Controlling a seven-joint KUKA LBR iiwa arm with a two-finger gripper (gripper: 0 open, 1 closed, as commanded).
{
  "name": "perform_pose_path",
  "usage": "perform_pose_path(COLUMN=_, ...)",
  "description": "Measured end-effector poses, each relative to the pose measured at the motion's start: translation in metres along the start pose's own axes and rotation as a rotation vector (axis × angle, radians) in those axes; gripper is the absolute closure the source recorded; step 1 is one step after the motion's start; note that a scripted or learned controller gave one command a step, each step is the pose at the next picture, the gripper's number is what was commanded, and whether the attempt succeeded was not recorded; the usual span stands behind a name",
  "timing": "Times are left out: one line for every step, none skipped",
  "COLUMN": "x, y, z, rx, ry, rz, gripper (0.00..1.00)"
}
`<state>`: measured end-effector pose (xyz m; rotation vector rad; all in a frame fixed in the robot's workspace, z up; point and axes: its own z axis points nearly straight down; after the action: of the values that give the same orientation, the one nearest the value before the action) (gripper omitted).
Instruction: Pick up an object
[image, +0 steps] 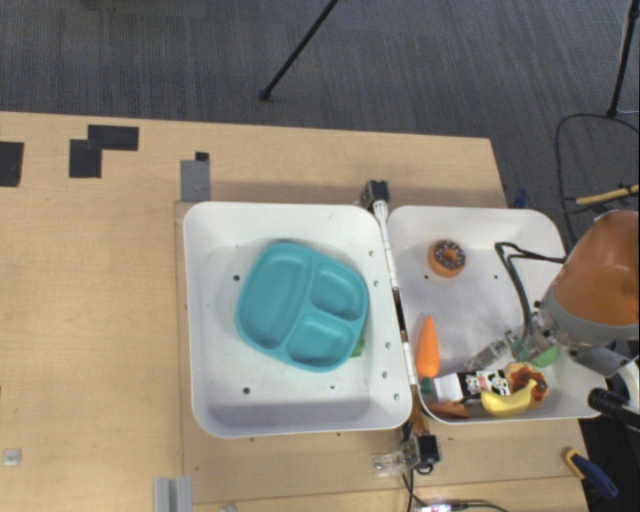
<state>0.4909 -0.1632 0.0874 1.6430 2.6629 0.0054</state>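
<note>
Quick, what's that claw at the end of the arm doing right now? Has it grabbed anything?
Claw: low in the right white bin, over the pile by the yellow banana; open, shut or holding something cannot be told from this view.

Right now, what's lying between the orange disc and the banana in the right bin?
In the camera view, bare white bin floor below the orange disc, then the pincer just above the banana.

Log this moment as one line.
arm over right bin | gripper low near banana | carrot untouched | plate in left bin
</note>
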Motion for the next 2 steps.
perform_pose_path(x=0.055, y=0.029, z=-0.001, rx=-0.004, ry=-0.002, rz=-0.398, gripper=0.00)
perform_pose_path(x=0.054, y=0.031, z=-0.012, rx=-0.008, ry=-0.005, rz=-0.397, gripper=1.00)
